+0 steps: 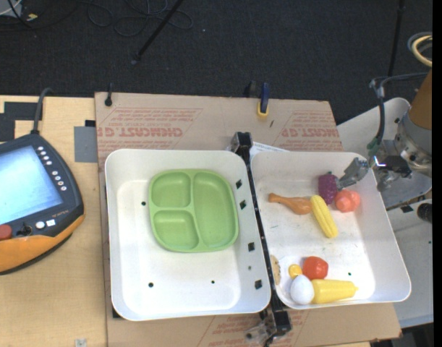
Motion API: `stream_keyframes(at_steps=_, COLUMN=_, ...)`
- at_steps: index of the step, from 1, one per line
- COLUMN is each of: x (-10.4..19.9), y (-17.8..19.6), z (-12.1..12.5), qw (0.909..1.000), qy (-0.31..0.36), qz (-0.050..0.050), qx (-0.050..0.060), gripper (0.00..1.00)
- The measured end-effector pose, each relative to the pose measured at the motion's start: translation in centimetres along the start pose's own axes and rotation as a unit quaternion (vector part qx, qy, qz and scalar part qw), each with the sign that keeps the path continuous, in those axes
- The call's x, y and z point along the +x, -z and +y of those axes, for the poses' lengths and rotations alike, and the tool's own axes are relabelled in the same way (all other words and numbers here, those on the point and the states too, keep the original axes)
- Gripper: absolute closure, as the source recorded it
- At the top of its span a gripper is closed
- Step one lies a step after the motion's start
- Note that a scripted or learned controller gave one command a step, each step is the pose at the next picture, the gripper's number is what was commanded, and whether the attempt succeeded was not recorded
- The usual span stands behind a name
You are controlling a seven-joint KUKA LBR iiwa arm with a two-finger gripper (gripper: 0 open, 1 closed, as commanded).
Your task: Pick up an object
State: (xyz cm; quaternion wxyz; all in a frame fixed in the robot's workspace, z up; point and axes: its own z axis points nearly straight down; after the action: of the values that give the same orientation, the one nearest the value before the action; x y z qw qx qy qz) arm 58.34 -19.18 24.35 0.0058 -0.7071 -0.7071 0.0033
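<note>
End effector (357, 172), finger state unclear, over right bin's (394, 262) far edge beside small round red plastic fruit (346, 201); it could roll off.

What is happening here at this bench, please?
A robot arm reaches in from the right toward the right bin, which holds toy food. Its tool is near the bin's upper right part, close to a purple toy and a small red-orange toy; it holds nothing that I can see. A toy corn cob, a drumstick, a tomato, an egg and a yellow piece also lie there. The left bin holds a green divided plate.
</note>
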Motion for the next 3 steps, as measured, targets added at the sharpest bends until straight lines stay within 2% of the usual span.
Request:
stream_keyframes(at_steps=1, x=0.0, y=0.6, z=0.2, qw=1.0, qy=0.0, qz=-0.001, qx=-0.005, gripper=0.0)
stream_keyframes(at_steps=3, x=-0.4, y=-9.0, z=0.9, qw=1.0, qy=0.001, qz=-0.001, qx=-0.003, gripper=0.0)
